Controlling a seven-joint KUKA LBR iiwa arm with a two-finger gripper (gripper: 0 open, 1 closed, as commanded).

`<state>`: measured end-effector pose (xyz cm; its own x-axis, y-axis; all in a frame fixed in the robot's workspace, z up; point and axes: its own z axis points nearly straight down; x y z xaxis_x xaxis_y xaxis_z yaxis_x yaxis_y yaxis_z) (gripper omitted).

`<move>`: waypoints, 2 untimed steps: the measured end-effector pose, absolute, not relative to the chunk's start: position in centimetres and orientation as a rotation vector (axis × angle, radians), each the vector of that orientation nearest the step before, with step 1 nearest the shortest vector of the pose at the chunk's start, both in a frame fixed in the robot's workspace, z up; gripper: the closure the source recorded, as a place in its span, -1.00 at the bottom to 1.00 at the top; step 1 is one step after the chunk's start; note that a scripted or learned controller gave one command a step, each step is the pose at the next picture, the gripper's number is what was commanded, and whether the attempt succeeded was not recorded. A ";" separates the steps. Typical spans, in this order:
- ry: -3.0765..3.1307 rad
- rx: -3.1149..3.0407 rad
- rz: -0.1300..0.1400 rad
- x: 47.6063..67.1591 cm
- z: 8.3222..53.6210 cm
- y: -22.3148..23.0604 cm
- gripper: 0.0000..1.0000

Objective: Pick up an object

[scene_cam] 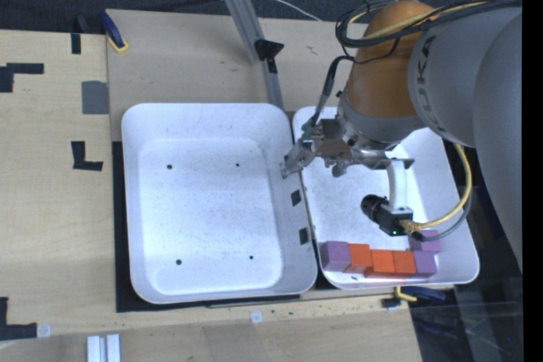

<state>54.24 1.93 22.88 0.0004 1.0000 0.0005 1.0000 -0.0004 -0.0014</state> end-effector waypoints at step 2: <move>-2.224 -2.217 0.008 58.2 18.7 7.0 -1.00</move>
<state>58.24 7.02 18.74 -0.0029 1.0000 -0.0025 1.0000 0.0029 -0.0045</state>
